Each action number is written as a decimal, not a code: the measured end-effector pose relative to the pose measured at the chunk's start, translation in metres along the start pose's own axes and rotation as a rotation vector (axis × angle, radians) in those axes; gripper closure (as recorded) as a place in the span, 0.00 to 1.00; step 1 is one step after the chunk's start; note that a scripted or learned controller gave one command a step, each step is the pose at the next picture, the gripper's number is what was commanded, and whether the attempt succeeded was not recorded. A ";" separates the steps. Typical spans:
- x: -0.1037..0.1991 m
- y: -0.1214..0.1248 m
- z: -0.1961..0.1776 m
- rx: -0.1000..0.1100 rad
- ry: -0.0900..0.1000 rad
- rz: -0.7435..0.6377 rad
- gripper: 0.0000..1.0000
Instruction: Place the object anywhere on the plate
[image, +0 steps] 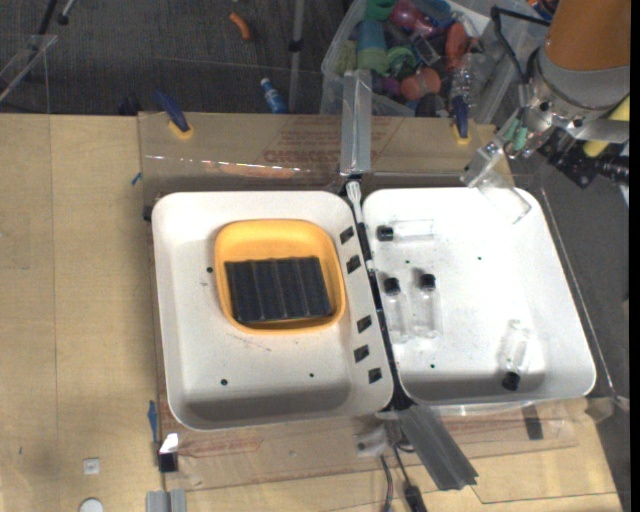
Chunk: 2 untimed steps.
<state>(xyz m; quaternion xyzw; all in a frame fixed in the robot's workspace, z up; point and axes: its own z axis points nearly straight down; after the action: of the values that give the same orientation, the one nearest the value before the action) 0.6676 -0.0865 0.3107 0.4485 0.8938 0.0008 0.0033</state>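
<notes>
My end effector (497, 158) hangs at the right bin's (560, 260) far rim, grip state unclear, so I should descend squarely over one vial (514, 352), then carry it to the plate (230, 240).

Robotics lab, white bins (200, 390) on bench (70, 300), tripod legs (40, 40)

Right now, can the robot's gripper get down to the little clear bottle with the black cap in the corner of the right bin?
Probably yes. The gripper hangs above the right bin's far edge, and the clear bottle lies alone near the front corner with nothing over it. The bin wall beside it might crowd the grasp.
</notes>
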 end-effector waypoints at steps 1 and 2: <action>0.015 0.011 0.008 0.003 0.005 -0.129 1.00; 0.032 0.018 0.005 0.002 0.005 -0.305 1.00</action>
<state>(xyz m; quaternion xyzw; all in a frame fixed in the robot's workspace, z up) 0.6626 -0.0499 0.3059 0.3074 0.9516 0.0007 0.0008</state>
